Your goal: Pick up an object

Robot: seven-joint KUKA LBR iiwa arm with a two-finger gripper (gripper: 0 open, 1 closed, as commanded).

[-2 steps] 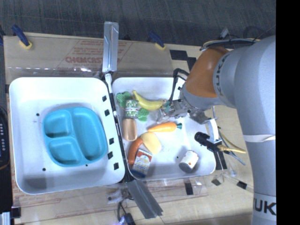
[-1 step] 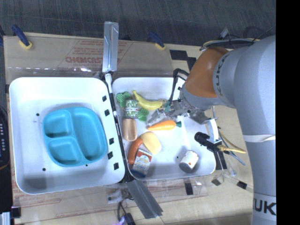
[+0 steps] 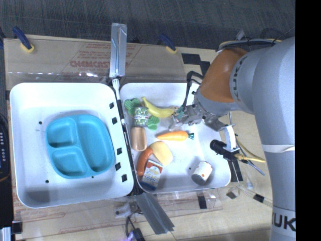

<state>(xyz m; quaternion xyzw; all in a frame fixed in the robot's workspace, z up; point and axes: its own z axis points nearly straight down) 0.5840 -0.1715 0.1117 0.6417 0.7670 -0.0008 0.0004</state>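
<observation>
Landmark: carrot (image 3: 173, 135), lying flat mid right bin (image 3: 165, 90). Nearest the camera, below the carrot: carton (image 3: 152, 175) at the front rim and a small white can (image 3: 201, 171) to its right. Just down-left of the carrot: a yellow potato-like piece (image 3: 161, 152) and a hotdog (image 3: 138, 137). Up-left of the carrot: green item (image 3: 138, 113), banana (image 3: 157, 109). Gripper (image 3: 181, 116) sits just above the carrot, by the banana's right end; jaws cannot tell, nothing seen held. Far left of the carrot: blue tray (image 3: 79, 145) in the left bin (image 3: 30, 97).
</observation>
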